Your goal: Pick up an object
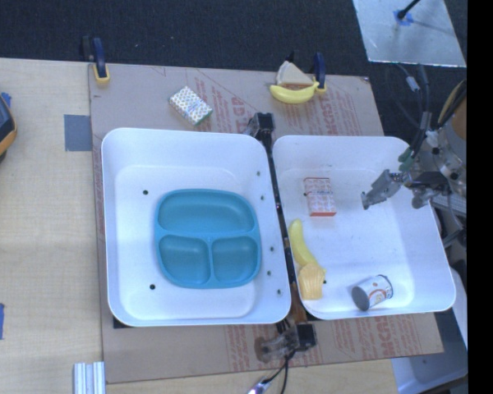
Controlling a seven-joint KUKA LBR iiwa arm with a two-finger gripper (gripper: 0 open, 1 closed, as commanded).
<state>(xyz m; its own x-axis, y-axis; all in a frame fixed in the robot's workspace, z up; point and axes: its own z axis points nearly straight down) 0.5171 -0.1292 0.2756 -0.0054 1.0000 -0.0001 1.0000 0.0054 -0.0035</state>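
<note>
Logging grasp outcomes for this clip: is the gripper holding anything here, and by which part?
Nothing is held. The gripper hangs over bare floor of the right bin, apart from the box, banana and can.

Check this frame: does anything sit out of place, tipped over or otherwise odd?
Two things lie outside the bins, on the cardboard behind them: a small patterned box and a yellow banana-like toy by a clamp. In the right bin, a small can lies on its side. Nothing looks spilled or broken.
</note>
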